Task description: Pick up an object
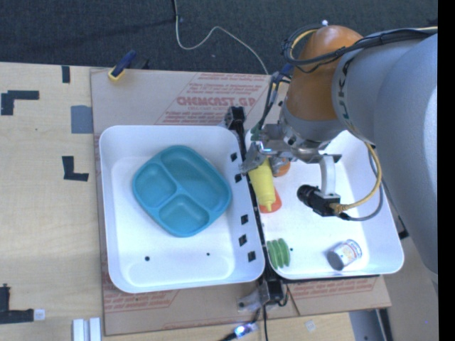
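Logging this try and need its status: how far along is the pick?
Done: the arm has reached into the right bin, with its tool low over the yellow object beside the divider. In hand: nothing that shows; whether the tool grips it cannot be told, and the object looks to lie on the bin floor. Left: grasp and lift. The green item, small can and blue tray lie apart.

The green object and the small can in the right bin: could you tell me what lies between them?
In the camera view, just bare white bin floor separates the green object from the can.
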Motion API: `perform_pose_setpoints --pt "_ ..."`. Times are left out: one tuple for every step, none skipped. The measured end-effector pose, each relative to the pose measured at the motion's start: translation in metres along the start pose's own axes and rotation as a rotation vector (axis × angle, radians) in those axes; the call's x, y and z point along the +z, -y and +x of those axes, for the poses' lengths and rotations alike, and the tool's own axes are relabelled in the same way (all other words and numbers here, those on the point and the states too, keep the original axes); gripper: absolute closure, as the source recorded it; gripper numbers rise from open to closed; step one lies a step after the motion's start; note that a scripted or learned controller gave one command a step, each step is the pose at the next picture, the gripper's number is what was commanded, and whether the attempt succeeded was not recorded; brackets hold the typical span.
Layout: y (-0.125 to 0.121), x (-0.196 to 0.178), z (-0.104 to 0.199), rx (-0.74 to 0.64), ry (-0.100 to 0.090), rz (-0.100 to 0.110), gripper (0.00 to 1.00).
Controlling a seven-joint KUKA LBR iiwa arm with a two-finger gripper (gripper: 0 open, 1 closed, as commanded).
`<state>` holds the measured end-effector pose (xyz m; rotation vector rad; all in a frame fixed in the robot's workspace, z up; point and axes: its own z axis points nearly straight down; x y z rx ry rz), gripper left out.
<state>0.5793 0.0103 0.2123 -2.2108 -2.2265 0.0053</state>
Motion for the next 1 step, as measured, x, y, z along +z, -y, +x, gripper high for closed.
perform_pose_setpoints --pt "-0.0261 0.0117 0.0458 0.000 0.000 0.002 1.00"
